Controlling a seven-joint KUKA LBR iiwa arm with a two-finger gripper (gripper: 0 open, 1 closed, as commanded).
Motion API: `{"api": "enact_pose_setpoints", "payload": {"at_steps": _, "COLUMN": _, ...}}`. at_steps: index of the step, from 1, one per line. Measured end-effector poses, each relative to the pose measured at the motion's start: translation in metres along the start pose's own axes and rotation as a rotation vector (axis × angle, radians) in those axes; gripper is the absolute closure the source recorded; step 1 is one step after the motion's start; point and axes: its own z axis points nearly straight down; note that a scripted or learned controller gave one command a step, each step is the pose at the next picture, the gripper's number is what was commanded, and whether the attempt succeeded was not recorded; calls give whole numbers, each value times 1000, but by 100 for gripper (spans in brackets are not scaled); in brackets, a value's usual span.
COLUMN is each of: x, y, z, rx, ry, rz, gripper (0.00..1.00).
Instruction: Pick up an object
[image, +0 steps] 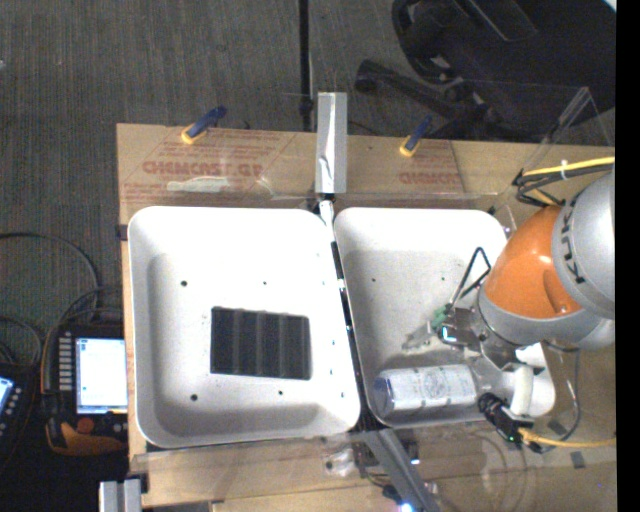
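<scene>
L bin (160, 250): white, shallow, holds one dark ribbed rectangular tray/block (260, 343) lying flat near the middle, toward the near side. R bin (400, 240): white, holds a clear plastic bottle (425, 388) w/ pale label, lying on its side along the near wall, roughly parallel to that wall. Just above the bottle, a small pale item w/ a green bit (432, 330), too small to ID. Arm w/ orange band (525, 275) comes in over the R bin's right side; gripper (462, 335) sits low near the small item, just above the bottle's right end. Gripper state: can't tell, wrist body blocks it
</scene>
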Motion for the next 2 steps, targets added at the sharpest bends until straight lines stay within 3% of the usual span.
{"api": "enact_pose_setpoints", "payload": {"at_steps": 1, "x": 31, "y": 73, "z": 1, "rx": -4, "ry": -1, "rz": -120, "gripper": 0}}
{"api": "enact_pose_setpoints", "payload": {"at_steps": 2, "x": 16, "y": 148, "z": 2, "rx": 10, "ry": -1, "rz": -181, "gripper": 0}}
